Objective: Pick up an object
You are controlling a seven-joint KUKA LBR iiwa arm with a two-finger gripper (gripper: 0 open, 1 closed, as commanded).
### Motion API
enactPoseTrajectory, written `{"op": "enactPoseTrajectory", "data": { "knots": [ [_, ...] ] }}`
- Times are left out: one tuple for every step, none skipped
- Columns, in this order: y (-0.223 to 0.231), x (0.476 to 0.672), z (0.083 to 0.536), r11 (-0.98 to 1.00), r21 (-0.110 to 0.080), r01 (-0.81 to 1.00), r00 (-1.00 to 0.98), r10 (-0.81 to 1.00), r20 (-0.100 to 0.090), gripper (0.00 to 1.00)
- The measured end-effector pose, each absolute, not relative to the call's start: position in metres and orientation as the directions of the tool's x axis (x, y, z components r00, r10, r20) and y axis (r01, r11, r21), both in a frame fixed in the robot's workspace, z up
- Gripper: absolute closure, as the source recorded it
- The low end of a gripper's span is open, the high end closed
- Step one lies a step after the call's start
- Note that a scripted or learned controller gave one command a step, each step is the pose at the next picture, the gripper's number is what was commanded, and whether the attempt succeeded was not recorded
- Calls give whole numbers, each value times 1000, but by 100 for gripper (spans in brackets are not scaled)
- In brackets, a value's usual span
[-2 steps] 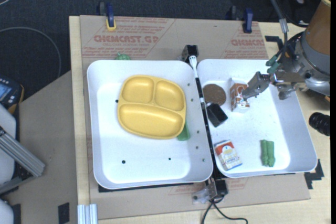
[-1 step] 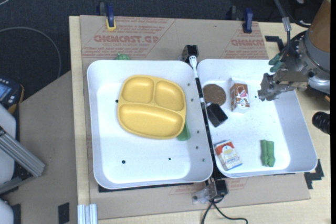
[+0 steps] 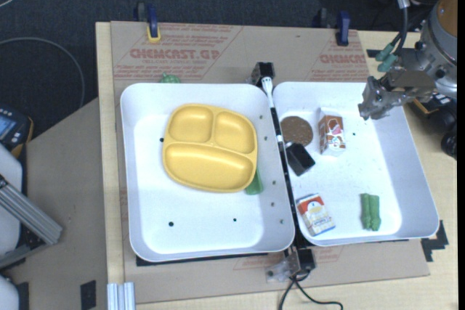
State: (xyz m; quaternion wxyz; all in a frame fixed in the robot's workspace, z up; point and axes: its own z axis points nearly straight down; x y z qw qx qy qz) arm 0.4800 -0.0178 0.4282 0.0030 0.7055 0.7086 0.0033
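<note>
The right bin [image 3: 407,156] holds a brown round disc [image 3: 296,131], a black block [image 3: 299,157], an upright red-and-white carton [image 3: 332,133], a second small carton [image 3: 315,213] lying near the front, and a green bean pod [image 3: 371,211]. My gripper [image 3: 369,107] hangs over the bin's back right part, right of the upright carton and apart from it. Nothing shows between its fingers.
The left bin [image 3: 145,185] bears a yellow divided plate [image 3: 211,147] with a green item [image 3: 253,184] peeking from under its right edge. Another green scrap [image 3: 170,78] lies behind that bin. Blue clamps [image 3: 152,19] hold the cardboard at the back.
</note>
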Motion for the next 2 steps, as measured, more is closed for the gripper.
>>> {"op": "enactPoseTrajectory", "data": {
  "knots": [
    [-8, 479, 418, 2, -2, 1000, -2, 1000, 0, 100],
    [40, 479, 418, 5, -1, 1000, -5, 1000, 1, 100]
  ]
}}
